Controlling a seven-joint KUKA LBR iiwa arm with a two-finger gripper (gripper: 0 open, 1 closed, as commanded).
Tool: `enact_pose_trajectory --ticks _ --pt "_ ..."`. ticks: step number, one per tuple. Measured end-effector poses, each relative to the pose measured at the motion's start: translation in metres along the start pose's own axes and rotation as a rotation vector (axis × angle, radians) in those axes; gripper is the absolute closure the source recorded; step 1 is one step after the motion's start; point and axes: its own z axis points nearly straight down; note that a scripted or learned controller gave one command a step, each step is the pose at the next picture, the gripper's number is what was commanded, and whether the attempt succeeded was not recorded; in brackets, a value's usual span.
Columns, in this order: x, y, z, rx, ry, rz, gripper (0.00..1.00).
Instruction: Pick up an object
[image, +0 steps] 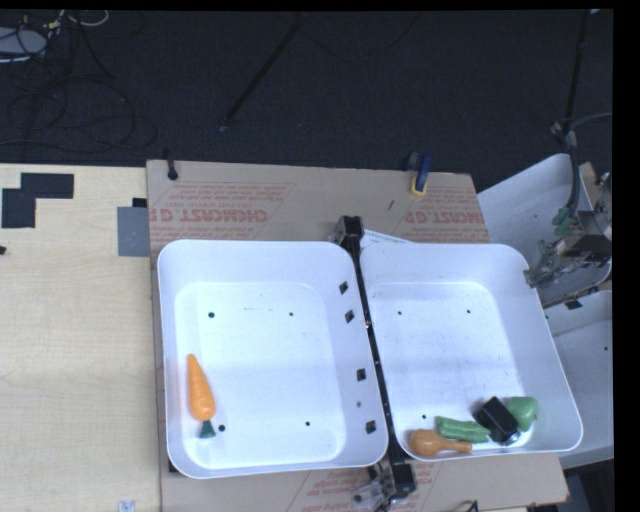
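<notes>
**Both bins loaded, arm parked at right edge**

Nearest the camera, along the front wall of the right bin (545, 330), four items are clustered in the front right corner. An orange pear-shaped piece (436, 443) lies lowest, against the front wall. Just behind it a green pod-like piece (461, 429) is laid lengthwise, touching or nearly touching a black block (497, 419), which is tilted and rests partly over a lighter green rounded item (521, 408).

In the left bin (255, 262), a toy carrot (200, 390) is seen near the front left corner, orange body pointing away from the camera, dark green top toward the front wall.

The two bins sit side by side, divided by a black strip (366, 340) with small clips, on a brown cardboard sheet (300, 205) laid over the pale wood worktop (70, 340). A blue and yellow clamp (420, 175) is fixed at the far edge of the cardboard.

At the far right, outside the right bin, part of the gripper (570, 262) is visible; it is well apart from every object. Detail there is poor, so whether it is open or closed cannot be told.
</notes>
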Motion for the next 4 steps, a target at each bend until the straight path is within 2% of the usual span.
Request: enact_pose_trajectory --ticks 1,2,3,4 --pt "-0.009 -0.053 -0.062 0.002 0.001 0.005 1.00" --pt "-0.039 -0.074 -0.052 0.006 0.002 0.005 1.00" --pt "-0.036 -0.061 0.031 0.012 0.005 0.003 1.00" --pt "0.027 -0.044 0.015 0.004 0.003 -0.003 1.00"
